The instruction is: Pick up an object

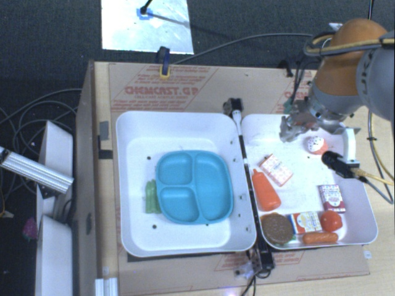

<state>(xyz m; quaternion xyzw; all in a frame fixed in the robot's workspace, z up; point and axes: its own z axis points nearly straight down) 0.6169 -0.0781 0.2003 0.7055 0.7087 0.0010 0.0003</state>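
Divided plate (194,187) in left bin (133,134); bottle (265,190), patty (278,227), tomato (331,221) in right bin (364,224).

Left bin (133,134): blue divided plate (194,187), green thing (151,197) touching its left edge. Cardboard sheet (185,85) under both bins. Silver foil square (147,17) behind bench. Loose cables (37,113) on the floor, left.

Faint red print, roughly "CHEMCAST GP", on the brown board (162,90) behind the bins.
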